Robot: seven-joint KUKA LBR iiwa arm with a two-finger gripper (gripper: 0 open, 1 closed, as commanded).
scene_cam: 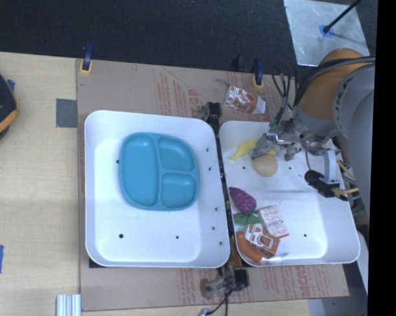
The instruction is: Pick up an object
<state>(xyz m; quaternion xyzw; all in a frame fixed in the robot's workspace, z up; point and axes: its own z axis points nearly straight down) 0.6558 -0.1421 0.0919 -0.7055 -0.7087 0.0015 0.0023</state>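
Observation:
In the right bin (324, 246) lie a yellow banana-like piece (245, 149), a beige potato-like lump (265, 165), a purple grape bunch (242, 200) with green leaves (246, 218), a red-and-white snack packet (267, 229) and an orange carrot-like piece (246, 250). My gripper (268, 143) hangs over the bin's far part, just above the beige lump and beside the yellow piece. Nothing shows held between its fingers.
The left bin (98, 235) holds a blue divided plate (159, 171). Another snack packet (243, 100) lies on the cardboard behind the right bin. Blue clamps (87, 58) pin the cardboard at the back. A dark yellow-edged device (1, 105) sits at the far left.

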